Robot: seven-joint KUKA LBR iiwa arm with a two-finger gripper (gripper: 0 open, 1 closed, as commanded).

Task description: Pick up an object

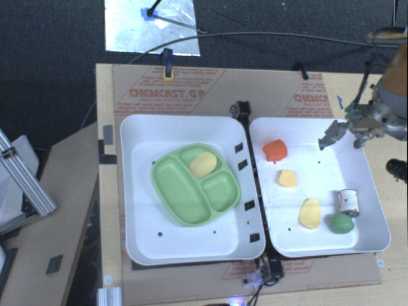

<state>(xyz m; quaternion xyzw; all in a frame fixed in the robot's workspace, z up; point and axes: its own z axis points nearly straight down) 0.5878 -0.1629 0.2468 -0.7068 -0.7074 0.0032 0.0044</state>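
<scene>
The right bin holds an orange-red piece, a small yellow block, a taller yellow piece, a green round object and a small can. My gripper hangs over the bin's upper right part, to the right of the orange-red piece. Its two dark fingers are spread, with nothing between them. The left bin bears a green divided plate with a yellow object in its upper compartment.
A black divider with clips runs between the two bins. Both stand on a cardboard sheet. A cable arcs across the back. A metal frame stands at the left.
</scene>
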